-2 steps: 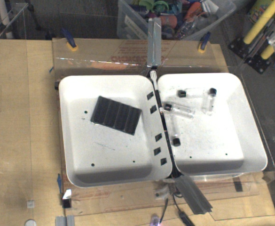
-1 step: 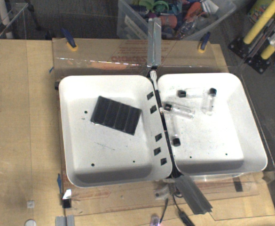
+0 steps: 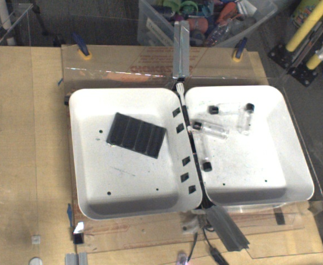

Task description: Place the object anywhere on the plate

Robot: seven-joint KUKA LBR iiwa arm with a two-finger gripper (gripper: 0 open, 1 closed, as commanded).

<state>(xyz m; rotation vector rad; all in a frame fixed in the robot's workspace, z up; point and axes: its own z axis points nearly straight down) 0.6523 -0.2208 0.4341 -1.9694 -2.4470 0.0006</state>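
Note:
A flat black ridged plate lies tilted in the left white bin, a little left of the bin's middle. In the right white bin lie clear vials with black caps. One vial lies on its side near the divider. A second vial lies further right, its cap toward the back. A small black-capped piece sits behind them, and another small black piece lies near the divider toward the front.
A divider with black tabs runs between the two bins. Behind the bins stands a clear tub of coloured toys. Yellow rods lean at the back right. Wooden bench surface lies left of the bins.

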